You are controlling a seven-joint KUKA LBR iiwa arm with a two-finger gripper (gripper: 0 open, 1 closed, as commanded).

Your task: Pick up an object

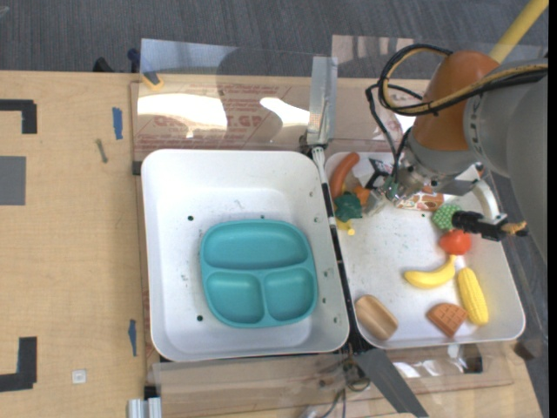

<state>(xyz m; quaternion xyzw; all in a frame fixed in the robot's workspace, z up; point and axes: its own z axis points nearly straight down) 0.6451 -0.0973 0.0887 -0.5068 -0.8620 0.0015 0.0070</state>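
Fingers: can't tell whether spread or pressed together. The gripper [393, 186] sits low in the upper-left corner of the right bin [392, 251], and its tip is a dark blur under the wrist and cables. Nothing is visibly pinched, so there's no sign of a grasp yet.

Task status, as a judgement: approach stage at most, w/ grasp and lift both left to do.

Candidate objs are all in the right bin and all lie on its floor. An orange-red carrot-like toy [345, 168] is against the upper-left wall, w/ a green toy [350, 205] just below it; both are just beside the gripper and are the likeliest targets. Further off:
- red tomato [454, 242] at mid-right
- banana [431, 276] and corn cob [472, 294] at lower right
- bread roll [376, 316] and waffle-like piece [446, 318] along the bottom edge

The left bin [157, 233] holds a teal divided tray [258, 271], well apart from the arm.

Risk: the corner walls crowd the carrot, so access looks tight.
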